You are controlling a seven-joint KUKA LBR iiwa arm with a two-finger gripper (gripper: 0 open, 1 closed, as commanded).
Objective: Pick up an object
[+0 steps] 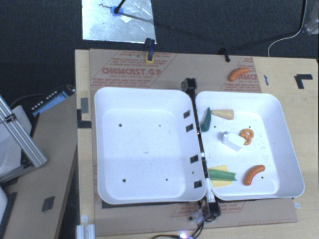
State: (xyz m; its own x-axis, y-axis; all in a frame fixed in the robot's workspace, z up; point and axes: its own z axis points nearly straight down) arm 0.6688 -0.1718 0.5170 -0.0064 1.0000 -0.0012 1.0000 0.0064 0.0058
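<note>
Bins: two white bins side by side on a printed board on the table; left bin and right bin meet along a middle seam with small black clips.
Objects to pick: all six lie in the right bin, mostly in its left half and centre.
Green pod: dark green, far left of the right bin, right against the seam; part of its outline merges with the clips.
Cone: pale tan, just right of the green pod's far end, tip pointing right.
White block: centre of the right bin; white on white, so its edges are hard to trace.
Orange curl: touching or just beside the white block's right side; which one cannot be told. Too small to identify.
Sausage: orange, near right part of the bin, lying apart from the rest.
Green stick: near left corner, lying over a yellow piece; how much of the yellow is covered is unclear.
Stray sausage: orange, on the board beyond the right bin's far rim.
Clamp: yellow and blue, at the board's far edge.
Foil sheet: on the dark floor beyond the table, cut off by the top edge.
Cable: white, far right, running out of frame.
Metal frame: left edge, partly cut off.
End effector: whether open or closed cannot be told.
</note>
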